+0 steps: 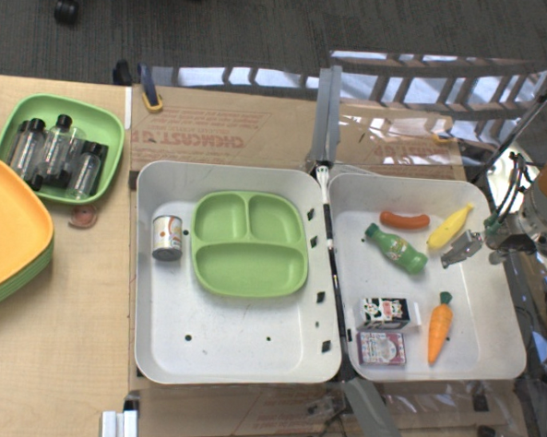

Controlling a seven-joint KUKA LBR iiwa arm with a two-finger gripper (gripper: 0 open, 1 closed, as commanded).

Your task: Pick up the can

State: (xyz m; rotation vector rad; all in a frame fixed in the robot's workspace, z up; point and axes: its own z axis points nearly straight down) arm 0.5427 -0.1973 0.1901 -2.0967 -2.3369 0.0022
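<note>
Two white bins, and the can sits far from the claw

Two shallow white bins lie side by side on the bench [62, 357], seen from above at a slant. At the far left, around nine o'clock, a stack of orange plates [9, 234] rests on the bench, with a small green tray of dark-capped bottles [61, 149] above it at ten o'clock.

In the left bin [238, 349], the can [167, 237] lies against the left wall, at nine o'clock of that bin, just beside a green divided plate [251, 243]. The two look very close; whether they touch is unclear.

The right bin [479, 336] holds a sausage [405, 219], a green bottle [396, 247], a banana [449, 226], a carrot [440, 327] and two small cartons [384, 331].

At three o'clock of the scene, the claw [463, 248] hangs over the right bin's edge, near the banana. Its fingers are too blurred to make out, so I cannot tell whether they are apart or together; nothing is visibly held.

To do the pick well, the arm likely needs to cross both bins and descend over the can's middle, with fingers spanning the can's width in line with the wall, since the wall and plate crowd its other sides.
</note>
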